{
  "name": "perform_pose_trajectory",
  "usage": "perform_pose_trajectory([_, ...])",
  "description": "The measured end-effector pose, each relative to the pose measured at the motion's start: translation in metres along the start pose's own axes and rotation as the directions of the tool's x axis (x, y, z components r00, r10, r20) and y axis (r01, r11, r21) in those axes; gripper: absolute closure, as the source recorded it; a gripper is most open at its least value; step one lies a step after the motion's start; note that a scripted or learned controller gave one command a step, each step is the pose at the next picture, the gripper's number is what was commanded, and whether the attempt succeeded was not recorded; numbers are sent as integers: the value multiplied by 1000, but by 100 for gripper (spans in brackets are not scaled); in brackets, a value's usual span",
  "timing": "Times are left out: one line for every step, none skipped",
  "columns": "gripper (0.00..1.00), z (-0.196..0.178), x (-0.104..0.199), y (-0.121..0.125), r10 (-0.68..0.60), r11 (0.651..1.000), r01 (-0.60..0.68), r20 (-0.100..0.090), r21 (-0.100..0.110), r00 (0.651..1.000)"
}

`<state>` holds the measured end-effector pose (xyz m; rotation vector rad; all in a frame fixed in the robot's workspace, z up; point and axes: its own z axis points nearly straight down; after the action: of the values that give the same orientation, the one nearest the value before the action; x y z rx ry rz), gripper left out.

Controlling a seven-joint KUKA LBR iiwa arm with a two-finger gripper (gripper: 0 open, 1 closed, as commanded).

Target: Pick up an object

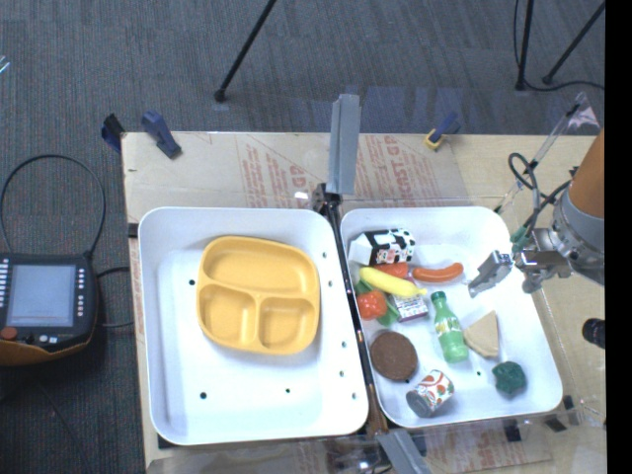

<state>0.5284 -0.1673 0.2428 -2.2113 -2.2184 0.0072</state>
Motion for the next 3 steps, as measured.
perform_pose_trajectory([0, 116, 18, 33, 140, 990, -140, 0, 9, 990])
perform_pose_trajectory([0, 150, 16, 23, 87, 996, -87, 0, -16, 996])
perform_pose_trajectory([0, 149, 8, 21, 47, 999, -47, -2, -19, 999])
